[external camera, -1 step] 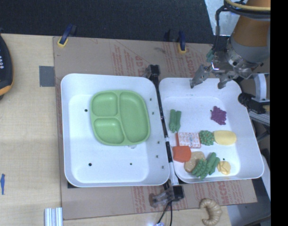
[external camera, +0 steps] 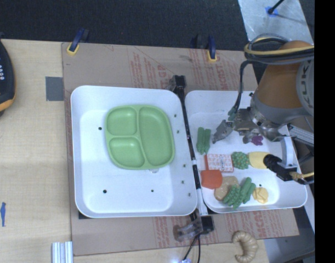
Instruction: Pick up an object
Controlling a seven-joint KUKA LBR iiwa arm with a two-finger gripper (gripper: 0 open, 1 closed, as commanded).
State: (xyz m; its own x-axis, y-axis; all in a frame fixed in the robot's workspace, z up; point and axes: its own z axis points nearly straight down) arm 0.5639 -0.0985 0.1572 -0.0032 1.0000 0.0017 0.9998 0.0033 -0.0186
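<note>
Jaws (external camera: 222, 131) apparently parted and empty above right bin (external camera: 211, 100); best lowered straight over lone green pickle (external camera: 203, 140), clear of crowded pieces nearby.

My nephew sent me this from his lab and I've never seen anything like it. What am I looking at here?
It's one camera fixed above a workbench, looking down at a slant. The grey and orange machine at the right is a robot arm; its grasping end, the gripper, hangs over the right white bin. Nothing shows between its fingers, so it isn't holding anything. That bin holds small toy foods: a green pickle-like piece, a red block, a patterned packet, green pods and a yellow piece. The left white bin holds a green divided plate. The arm's job is to pick up one object.
</note>
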